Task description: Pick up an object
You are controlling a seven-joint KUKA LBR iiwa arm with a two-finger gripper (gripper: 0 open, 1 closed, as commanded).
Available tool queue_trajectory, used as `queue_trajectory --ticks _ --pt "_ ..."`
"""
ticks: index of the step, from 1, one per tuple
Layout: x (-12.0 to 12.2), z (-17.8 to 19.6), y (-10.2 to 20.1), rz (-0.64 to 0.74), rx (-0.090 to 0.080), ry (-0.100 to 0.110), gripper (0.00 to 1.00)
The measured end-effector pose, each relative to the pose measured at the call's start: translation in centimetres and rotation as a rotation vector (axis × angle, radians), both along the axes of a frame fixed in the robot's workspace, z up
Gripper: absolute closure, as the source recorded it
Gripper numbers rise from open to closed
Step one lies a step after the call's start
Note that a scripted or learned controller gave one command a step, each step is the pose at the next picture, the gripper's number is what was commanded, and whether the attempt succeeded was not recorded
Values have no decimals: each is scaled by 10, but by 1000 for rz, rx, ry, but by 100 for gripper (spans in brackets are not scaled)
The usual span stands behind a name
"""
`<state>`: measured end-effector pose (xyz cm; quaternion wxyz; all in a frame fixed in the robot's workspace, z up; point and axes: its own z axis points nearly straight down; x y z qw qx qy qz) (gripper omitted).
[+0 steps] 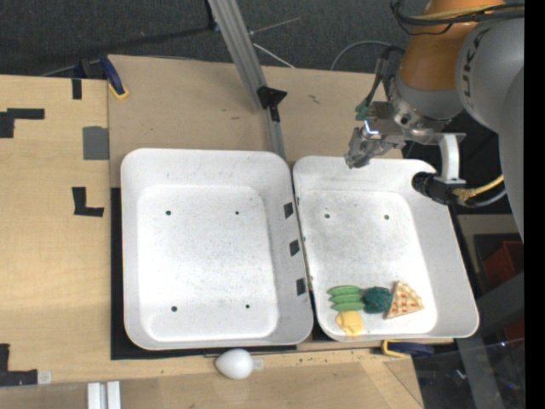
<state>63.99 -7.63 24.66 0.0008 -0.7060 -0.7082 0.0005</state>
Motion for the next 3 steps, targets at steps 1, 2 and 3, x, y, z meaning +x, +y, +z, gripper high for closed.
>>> queue_trajectory --ticks 1,2,3 --pt "4 6 51 3 1 -1 100" --pt "14 10 109 4 1 -1 100" --pt "15 -5 155 2 0 1 100"
